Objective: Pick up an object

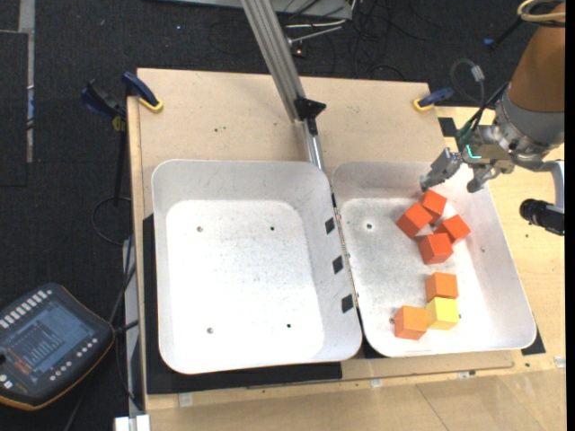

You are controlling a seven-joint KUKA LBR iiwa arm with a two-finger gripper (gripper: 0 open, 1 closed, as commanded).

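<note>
Basically: left bin [180,241] w/ bare floor, right bin [377,241] has red cluster [433,226] far-centre, orange blocks + yellow block [444,312] nearer. Gripper [458,171] hangs spread, nothing in it, just beyond cluster. Best: drop straight over top red block [434,204], avoid neighbours.

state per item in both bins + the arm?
end effector: open, above right bin's far edge, holding nothing
red-orange blocks: four clustered, loose
orange blocks: two, beside yellow block
yellow block: lying flat
right bin: holds all blocks
</note>
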